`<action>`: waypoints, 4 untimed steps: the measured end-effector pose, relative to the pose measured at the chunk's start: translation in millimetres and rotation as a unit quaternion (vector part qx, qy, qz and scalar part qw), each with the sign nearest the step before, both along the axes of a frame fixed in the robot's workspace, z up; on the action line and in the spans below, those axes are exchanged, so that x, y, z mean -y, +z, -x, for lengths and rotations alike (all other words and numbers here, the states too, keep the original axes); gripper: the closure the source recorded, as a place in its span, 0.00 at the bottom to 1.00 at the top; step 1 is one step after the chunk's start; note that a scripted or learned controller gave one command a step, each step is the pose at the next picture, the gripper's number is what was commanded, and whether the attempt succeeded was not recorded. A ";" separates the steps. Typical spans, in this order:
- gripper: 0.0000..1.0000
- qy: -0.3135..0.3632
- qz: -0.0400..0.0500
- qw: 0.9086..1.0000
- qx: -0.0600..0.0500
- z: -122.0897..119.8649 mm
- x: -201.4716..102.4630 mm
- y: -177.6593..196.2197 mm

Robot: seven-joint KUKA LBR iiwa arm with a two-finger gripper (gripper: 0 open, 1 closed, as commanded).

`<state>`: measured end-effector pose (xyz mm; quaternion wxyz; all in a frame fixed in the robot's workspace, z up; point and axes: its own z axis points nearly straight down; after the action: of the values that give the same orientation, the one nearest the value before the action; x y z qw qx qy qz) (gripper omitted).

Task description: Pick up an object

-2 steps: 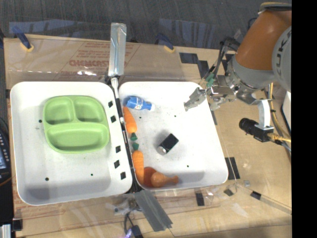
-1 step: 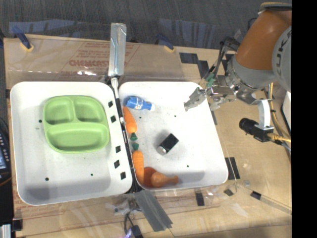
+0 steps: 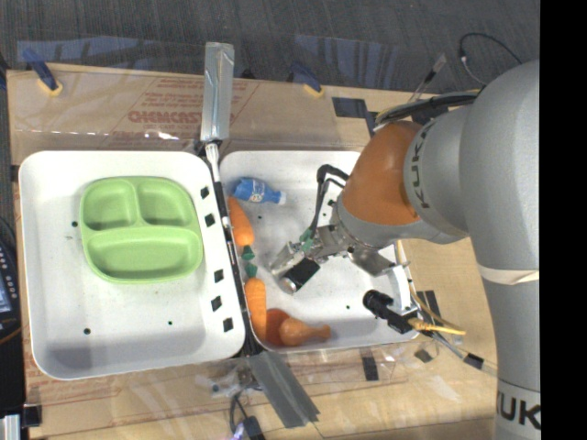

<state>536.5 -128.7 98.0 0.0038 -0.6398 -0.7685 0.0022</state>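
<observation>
In the right bin, my gripper hangs low over the white floor near the middle. A small blue bottle-like object lies at the bin's far left. An orange carrot lies along the left wall, about a hand's width left of the gripper. A second carrot with a green top lies below it. Beside that sits an orange-brown piece at the near wall. None of these touches the gripper.
The left bin bears a green divided plate. A divider with black clips runs between the bins. The grey arm with its orange band covers the right bin's right side. Cables trail at the near right.
</observation>
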 end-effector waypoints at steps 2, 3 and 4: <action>1.00 0.004 0.001 1.000 0.003 -30.5 -22.5 112.0; 0.00 0.004 0.000 1.000 0.002 -30.1 -22.5 111.1; 0.00 0.029 0.001 1.000 0.002 38.0 -14.2 -4.5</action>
<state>498.5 -114.5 93.5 0.0019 -0.6170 -0.7870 0.0020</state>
